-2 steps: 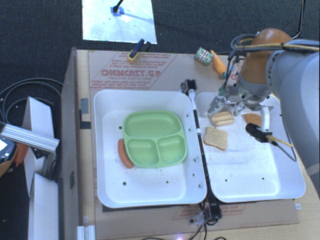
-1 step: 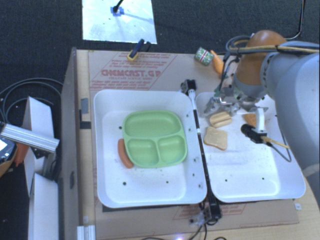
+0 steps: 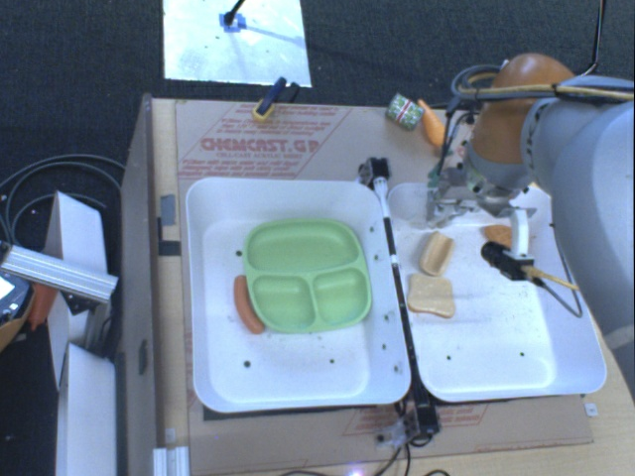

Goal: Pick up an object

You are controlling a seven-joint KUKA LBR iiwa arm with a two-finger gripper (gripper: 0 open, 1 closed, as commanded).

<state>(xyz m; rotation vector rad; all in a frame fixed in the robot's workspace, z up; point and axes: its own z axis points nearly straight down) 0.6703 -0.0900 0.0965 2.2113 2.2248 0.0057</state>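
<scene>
Bread roll [image 3: 435, 254] is the tan lump nearest your gripper [image 3: 453, 209], in the right bin [image 3: 496, 350] toward its 11 o'clock corner. You can read "CHEMCAST GP" in red letters on the cardboard sheet [image 3: 298, 132] under both bins. A small green can [image 3: 405, 110] sits on that cardboard at 12 o'clock from the right bin, but its label is too small to read. The left bin [image 3: 288, 370] holds a green plate [image 3: 306, 274] with three parts, and a sausage [image 3: 246, 305] lies just beside the plate at its 8 o'clock. A toast slice [image 3: 431, 296] lies at the roll's 6 o'clock. The roll sits at the gripper's 6 o'clock, just beside it. You cannot tell if the gripper is open or closed.
</scene>
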